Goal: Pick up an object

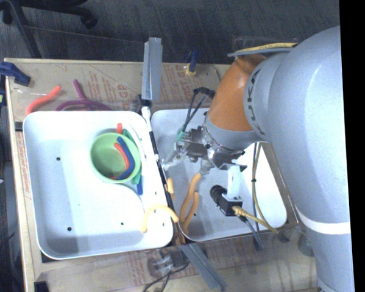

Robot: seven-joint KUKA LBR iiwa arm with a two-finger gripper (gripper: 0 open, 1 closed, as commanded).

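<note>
The big grey arm with its orange band comes in from the right and bends down over the right bin. The gripper is low in that bin, close to the wall it shares with the left bin. The metal parts there are jumbled and dark, so I cannot tell if the jaws are apart or together, and nothing can be seen held in them.

A long orange stick lies in the right bin, near its left wall, a little bent. It is just below the gripper in the view, and it seems to be apart from it.

In the left bin sits a green bowl. A blue curved piece and a red piece lie inside the bowl, on its right side. A yellow curved piece hangs over the near right corner of the left bin, by the gap between the two bins.

Both bins stand side by side on the wooden surface. Behind the left bin, on the surface, there is a reddish-orange curved thing and a purple tube. Blue clamps grip the far edge of the surface
</note>
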